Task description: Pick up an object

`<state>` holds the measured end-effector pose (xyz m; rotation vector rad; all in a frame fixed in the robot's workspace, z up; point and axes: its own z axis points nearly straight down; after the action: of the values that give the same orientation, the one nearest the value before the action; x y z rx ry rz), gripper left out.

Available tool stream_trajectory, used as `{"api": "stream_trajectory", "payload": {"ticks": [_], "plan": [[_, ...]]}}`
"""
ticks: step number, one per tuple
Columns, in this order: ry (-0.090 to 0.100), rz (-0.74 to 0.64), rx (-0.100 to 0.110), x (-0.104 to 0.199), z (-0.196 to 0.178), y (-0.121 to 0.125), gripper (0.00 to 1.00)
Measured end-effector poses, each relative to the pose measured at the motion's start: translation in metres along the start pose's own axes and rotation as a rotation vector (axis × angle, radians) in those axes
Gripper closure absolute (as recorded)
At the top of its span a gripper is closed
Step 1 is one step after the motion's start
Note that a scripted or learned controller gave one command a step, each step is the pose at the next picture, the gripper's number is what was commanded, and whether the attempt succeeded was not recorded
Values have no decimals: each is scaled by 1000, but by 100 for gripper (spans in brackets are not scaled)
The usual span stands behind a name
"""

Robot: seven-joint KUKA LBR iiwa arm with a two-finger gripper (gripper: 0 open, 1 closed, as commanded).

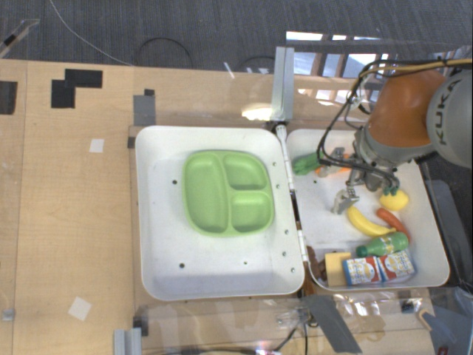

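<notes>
My gripper (pixel 346 198) hangs low over the middle of the right bin (pixel 319 217), its two metal fingers slightly apart with nothing between them. A yellow banana (pixel 367 222) lies just to its lower right. A small yellow fruit (pixel 394 200) sits to its right, partly under the wrist. A green leafy vegetable (pixel 304 163) lies at the bin's far left corner.
A red-orange sausage-shaped toy (pixel 392 220), a green bottle (pixel 384 244), a printed carton (pixel 378 270) and a yellow block (pixel 336 265) crowd the right bin's near side. The left bin (pixel 159 220) holds a green divided plate (pixel 227 192).
</notes>
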<state>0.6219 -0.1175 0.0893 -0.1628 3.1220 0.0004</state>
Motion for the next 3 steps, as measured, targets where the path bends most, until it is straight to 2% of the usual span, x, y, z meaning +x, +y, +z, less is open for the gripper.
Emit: {"api": "stream_trajectory", "payload": {"ticks": [1,2,3], "plan": [[2,-80,3,66,-2,-22,0],[0,152,1,-5,0,-2,0],[7,85,1,50,-2,-5,0]]}}
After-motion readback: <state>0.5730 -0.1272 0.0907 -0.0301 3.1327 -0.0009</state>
